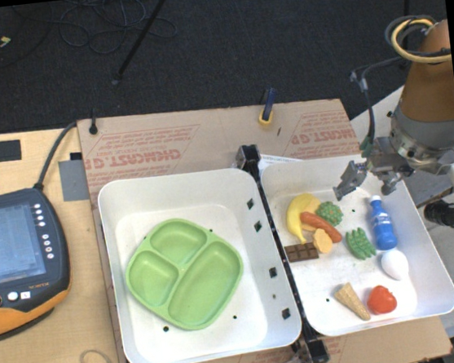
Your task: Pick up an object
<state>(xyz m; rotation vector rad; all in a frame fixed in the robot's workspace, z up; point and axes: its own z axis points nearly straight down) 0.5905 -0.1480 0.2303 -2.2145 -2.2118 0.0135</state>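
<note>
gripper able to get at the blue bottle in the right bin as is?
Probably yes. The gripper hangs just above the blue bottle with nothing between them. The green toy and white egg crowd its lower end, so that end looks tight.

The tool [368, 175] hangs open above the right bin [435, 274], over toy food and a blue bottle [382, 223]. A green plate [185, 273] fills the left bin [117, 223].

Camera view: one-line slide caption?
End effector above right bin of toy food; green plate in left bin.
</note>
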